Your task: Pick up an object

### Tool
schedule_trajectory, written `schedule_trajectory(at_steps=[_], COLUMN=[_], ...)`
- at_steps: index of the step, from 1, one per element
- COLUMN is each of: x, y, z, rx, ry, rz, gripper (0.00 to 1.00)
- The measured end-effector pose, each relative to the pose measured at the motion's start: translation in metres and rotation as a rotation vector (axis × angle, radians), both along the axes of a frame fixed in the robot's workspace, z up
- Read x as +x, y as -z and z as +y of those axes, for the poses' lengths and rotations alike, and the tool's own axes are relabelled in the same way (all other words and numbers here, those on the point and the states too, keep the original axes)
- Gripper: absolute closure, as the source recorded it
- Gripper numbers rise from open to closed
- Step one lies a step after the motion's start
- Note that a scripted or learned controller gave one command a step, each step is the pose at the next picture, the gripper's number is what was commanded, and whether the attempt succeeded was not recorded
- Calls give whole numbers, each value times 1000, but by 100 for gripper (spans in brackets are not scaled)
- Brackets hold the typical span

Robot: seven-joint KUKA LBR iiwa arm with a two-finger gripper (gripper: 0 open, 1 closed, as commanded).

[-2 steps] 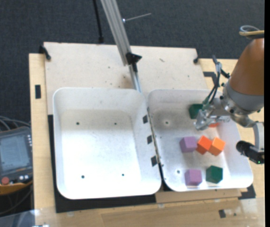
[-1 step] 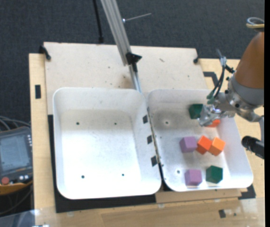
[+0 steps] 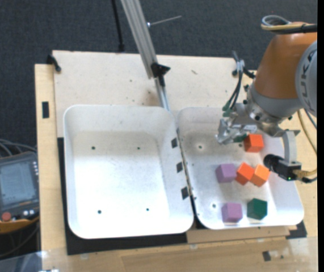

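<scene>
The bench (image 3: pixel 110 78) carries two white bins. In the right bin (image 3: pixel 201 129), the tool (image 3: pixel 235 130) sits just beside an orange block (image 3: pixel 254 142); tool state cannot be determined. No object is visibly lifted; pickup remains outstanding.

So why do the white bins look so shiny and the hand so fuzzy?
In the camera view, overhead light glares off the white bins, washing out their floors; the hand looks soft and smeared, so its details are hard to read; the blocks, like the green one, stay fairly sharp and cast small shadows.
</scene>
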State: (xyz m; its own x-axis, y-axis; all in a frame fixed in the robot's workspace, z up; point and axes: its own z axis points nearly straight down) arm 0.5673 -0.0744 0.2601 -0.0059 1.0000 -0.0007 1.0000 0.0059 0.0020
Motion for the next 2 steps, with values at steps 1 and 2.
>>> schedule_trajectory(at_steps=[1, 2], x=[30, 52], y=[-4, -8], z=[44, 92], rx=[0, 1], ry=[0, -1], rz=[-1, -1], gripper=[100, 100])
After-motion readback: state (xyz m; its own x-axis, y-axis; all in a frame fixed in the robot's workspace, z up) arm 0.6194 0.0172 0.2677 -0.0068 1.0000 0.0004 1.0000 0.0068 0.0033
